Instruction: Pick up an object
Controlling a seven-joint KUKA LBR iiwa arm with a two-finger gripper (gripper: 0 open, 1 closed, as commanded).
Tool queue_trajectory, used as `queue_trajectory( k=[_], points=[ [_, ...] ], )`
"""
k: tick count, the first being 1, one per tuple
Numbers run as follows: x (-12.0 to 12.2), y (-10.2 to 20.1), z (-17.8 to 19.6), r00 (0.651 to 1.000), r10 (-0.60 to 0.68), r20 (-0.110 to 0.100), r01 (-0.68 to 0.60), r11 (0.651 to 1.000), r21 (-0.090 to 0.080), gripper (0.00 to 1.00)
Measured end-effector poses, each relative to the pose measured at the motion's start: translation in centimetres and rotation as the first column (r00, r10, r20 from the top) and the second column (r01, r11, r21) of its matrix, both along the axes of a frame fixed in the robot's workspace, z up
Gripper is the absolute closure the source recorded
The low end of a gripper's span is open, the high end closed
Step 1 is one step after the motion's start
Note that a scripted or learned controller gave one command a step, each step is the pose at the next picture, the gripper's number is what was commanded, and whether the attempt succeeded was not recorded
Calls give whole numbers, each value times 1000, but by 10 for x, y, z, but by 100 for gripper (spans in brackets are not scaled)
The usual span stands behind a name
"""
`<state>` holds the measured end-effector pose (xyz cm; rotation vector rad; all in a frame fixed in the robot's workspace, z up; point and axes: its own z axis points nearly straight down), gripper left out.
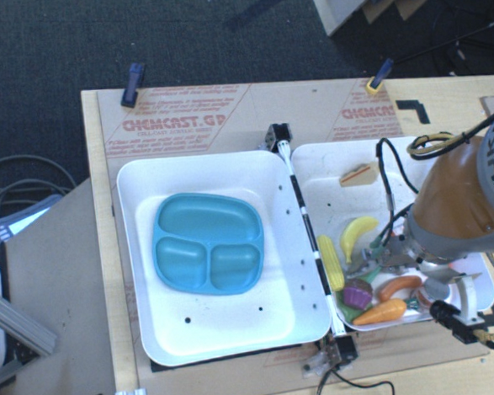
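Arm: I see it low over the right bin [312, 164], above the toy food.
Gripper [384, 257]: jaws hidden, I cannot tell.
Right bin: banana [357, 232], corn [330, 263], carrot [379, 312], sausage [398, 286], purple piece [358, 295].
Left bin [140, 242]: blue divided plate [208, 242].

Right bin's near end holds a yellow banana [358, 232]; corn cob [330, 263]; carrot [379, 312]; purple piece [358, 295].
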<state>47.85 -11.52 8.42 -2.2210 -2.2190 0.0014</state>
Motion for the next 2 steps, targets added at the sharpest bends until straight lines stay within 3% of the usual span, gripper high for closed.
queue_trajectory(
  k=[1, 2],
  points=[
    [0, 0, 10, 1000, 0, 1, 0, 1000, 0, 100],
    [72, 36, 101, 1000, 2, 3, -2, 1000, -1, 100]
  ],
)
